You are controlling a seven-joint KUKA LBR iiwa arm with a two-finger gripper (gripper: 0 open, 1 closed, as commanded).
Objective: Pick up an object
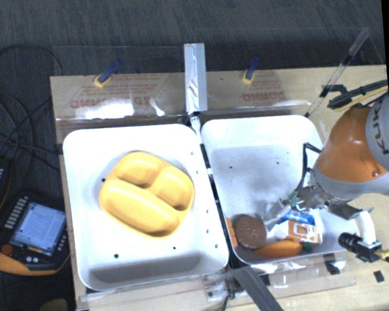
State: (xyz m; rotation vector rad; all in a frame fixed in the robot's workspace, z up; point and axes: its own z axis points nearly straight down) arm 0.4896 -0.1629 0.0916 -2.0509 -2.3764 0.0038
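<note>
A large yellow bun-shaped object [147, 193] lies in the left bin [89, 262]. In the right bin [248, 147], near its front edge, sit a brown round cookie-like disc [250, 230], an orange carrot-like piece [280, 249] and a small orange-and-white packet [301, 230] with a blue-and-white wrapper beside it. My gripper [295, 203] reaches in from the right, low over the packet and wrapper at the bin's front right. The wrist hides how the fingers stand.
A metal divider [195, 77] stands behind the seam between the bins. Two blue-and-yellow clips [108, 73] hold the plastic sheet at the back. Handheld controllers [25, 227] lie left of the bench.
</note>
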